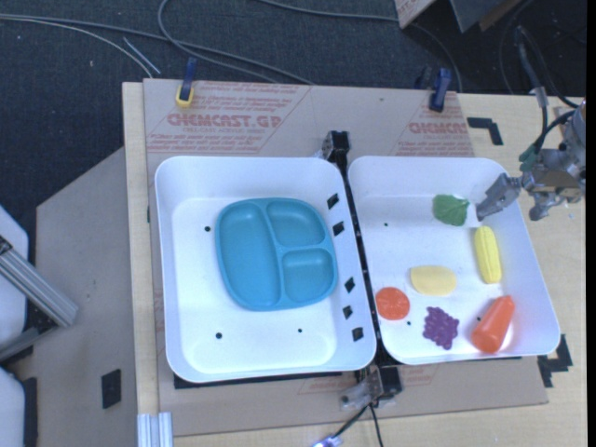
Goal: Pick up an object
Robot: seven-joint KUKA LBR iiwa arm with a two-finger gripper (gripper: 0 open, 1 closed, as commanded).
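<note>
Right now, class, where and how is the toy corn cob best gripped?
Grip the corn cob across its narrow middle, coming straight down from above. It lies lengthwise, roughly up-down in the view, with bare bin floor on both long sides, so fingers would likely fit either side.

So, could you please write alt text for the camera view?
The hand hovers at the right bin's far edge, near green, yellow, orange and purple toy foods. The left bin holds a blue divided plate.

Bench: brown board surface, printed lettering, bearing two white bins side by side. Right bin lies directly beneath the gripper; left bin sits well away to its left.
</note>
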